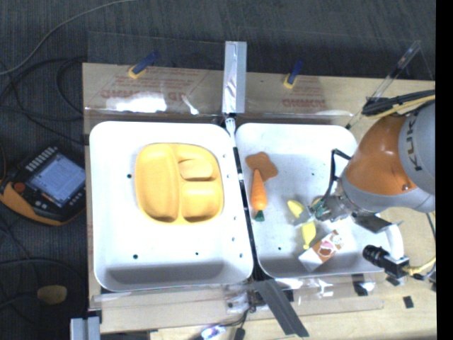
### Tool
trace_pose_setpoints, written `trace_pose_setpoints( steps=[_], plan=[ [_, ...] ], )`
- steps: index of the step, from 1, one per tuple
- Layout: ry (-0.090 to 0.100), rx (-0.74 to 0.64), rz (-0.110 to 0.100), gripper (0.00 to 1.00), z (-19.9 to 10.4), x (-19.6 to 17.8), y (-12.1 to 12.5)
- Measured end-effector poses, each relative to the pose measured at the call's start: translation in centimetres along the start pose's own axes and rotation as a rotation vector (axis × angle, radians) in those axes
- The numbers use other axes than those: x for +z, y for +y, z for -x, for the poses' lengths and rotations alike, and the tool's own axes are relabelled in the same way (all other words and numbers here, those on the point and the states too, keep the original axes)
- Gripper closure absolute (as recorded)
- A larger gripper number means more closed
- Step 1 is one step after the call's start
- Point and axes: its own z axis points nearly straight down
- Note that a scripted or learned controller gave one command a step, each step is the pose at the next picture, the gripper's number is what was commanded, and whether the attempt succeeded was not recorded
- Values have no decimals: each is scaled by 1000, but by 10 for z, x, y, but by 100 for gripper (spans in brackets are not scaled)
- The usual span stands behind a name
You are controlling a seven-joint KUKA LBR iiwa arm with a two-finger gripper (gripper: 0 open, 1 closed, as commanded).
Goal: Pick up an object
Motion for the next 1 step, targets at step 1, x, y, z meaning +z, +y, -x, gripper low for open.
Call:
trace_pose_setpoints(
  steps=[1],
  plan=[
    [-1, 420, -17, 100, 40, -123, 28]
  ],
)
